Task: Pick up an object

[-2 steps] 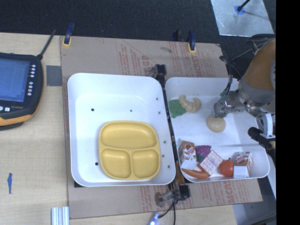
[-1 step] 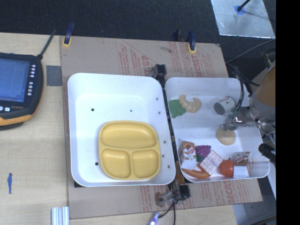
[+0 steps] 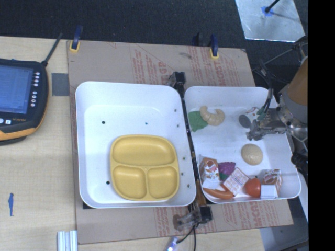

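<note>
Objects in the right bin [image 3: 230,94]. A pale croissant [image 3: 213,116] lies curled at the far left, touching a green leaf-shaped piece [image 3: 197,121]. A round beige bun [image 3: 252,154] rests alone toward the right wall. Along the near edge (a crowded row): a printed carton [image 3: 210,172], a purple bunch of grapes [image 3: 226,168], an orange carrot [image 3: 219,193], a small packet [image 3: 236,181], a red tomato [image 3: 252,187] and a white block [image 3: 268,191].

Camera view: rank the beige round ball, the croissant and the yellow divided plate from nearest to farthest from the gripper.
1. Beige round ball, right bin, just below the gripper.
2. Croissant, same bin, toward its left side.
3. Yellow divided plate, in the left bin, well across the divide.
</note>
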Controlling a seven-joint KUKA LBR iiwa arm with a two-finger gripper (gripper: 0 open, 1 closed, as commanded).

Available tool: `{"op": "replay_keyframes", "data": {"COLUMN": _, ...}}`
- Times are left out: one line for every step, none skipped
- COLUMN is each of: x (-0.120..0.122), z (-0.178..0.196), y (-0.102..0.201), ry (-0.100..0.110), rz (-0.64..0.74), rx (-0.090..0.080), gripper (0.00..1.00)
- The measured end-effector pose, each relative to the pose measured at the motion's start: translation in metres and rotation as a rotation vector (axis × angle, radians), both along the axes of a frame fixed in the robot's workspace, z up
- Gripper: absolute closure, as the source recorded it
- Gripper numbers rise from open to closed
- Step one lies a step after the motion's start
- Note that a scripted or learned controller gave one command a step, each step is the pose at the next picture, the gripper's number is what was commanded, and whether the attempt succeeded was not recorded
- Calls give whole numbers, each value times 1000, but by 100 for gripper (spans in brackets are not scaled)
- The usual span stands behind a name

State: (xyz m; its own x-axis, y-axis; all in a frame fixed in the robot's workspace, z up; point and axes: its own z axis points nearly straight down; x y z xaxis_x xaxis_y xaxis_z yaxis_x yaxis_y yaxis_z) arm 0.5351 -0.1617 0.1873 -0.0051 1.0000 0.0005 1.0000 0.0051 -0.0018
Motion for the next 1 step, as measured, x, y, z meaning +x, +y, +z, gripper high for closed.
{"op": "replay_keyframes", "data": {"x": 0, "z": 0, "y": 0, "ry": 1, "rz": 0, "rx": 0, "gripper": 0}}
